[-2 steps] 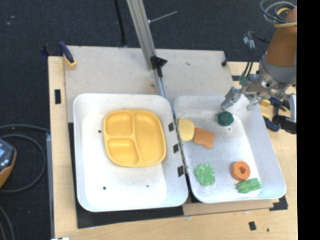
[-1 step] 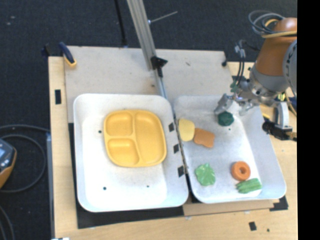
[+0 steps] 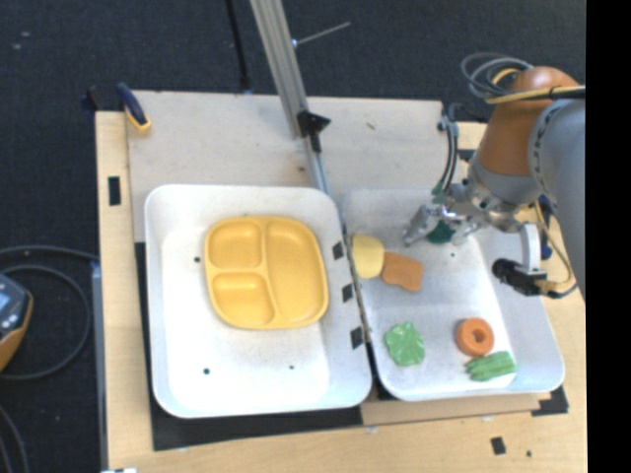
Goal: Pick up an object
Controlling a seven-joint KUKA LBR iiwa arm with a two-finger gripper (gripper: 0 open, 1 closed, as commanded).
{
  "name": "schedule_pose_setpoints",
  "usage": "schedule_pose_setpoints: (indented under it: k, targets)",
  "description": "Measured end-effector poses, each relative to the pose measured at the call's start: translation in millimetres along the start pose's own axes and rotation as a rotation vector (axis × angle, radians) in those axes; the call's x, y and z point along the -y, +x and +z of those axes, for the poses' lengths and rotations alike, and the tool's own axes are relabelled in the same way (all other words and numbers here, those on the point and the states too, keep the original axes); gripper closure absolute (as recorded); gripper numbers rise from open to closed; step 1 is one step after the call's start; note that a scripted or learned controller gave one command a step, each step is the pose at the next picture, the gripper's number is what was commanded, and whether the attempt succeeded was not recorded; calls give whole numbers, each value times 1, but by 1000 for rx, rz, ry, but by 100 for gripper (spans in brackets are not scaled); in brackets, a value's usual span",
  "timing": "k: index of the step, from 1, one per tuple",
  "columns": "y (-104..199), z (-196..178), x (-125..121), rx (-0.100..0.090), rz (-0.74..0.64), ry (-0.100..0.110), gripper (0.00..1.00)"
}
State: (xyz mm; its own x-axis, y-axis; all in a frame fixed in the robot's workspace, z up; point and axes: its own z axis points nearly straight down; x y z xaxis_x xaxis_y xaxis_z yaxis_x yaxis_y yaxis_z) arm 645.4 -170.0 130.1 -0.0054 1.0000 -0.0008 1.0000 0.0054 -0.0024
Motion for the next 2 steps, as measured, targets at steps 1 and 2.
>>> schedule_pose_setpoints:
  k: [1,2]
  targets:
    - [-1,-16,-2,3,-1,-8,100]
    - [-5,-77,4,2,5,-9,100]
